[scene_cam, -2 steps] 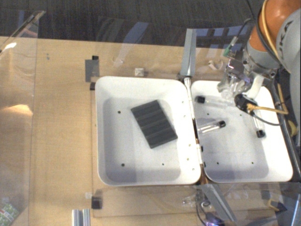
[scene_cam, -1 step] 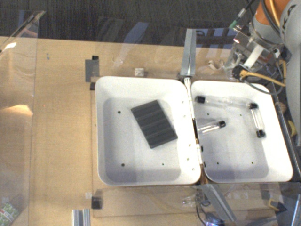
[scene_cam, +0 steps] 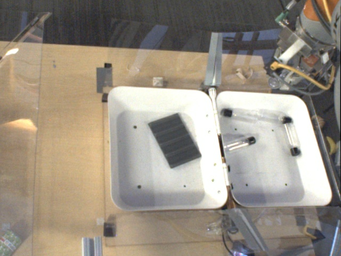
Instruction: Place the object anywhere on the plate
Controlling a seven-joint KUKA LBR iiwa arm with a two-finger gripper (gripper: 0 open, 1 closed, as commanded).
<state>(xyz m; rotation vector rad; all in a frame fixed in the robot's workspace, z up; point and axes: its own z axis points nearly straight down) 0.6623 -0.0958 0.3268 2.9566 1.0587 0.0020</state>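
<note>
Step in hand, as I judge it: pre-grasp. Nothing picked yet, nothing on the plate.

Plate = dark grey ribbed rectangular plate (scene_cam: 174, 140), lying flat and rotated in the left shallow white plastic bin (scene_cam: 122, 196), roughly mid-floor, bare on top.

Candidate objects sit in the right shallow white plastic bin (scene_cam: 319, 196): 3 clear plastic tubes with black caps.
- Long clear tube along the back wall (scene_cam: 256, 114), black cap at each end, lying roughly left-right.
- Short clear tube near the right wall (scene_cam: 291, 137), lying front-to-back, black caps at both ends.
- Short clear tube with 1 black cap (scene_cam: 240, 143), near the divider between the bins, tilted slightly, closest to the plate.

All 3 are apart from each other, none touching the plate.

Arm: grey wrist with orange band sits at the top right corner, behind the right bin's back edge, over the bench rather than over either bin. Gripper (scene_cam: 282, 55) hangs in a clutter of yellow cable and brackets; can't tell how it stands.

Next move calls for: come forward over the right bin, align across a tube's short axis, descend, pinch, lift, cross the divider, release over the plate. The tube by the divider looks the shortest carry. Risk: round clear tubes may roll off the ribs.
</note>
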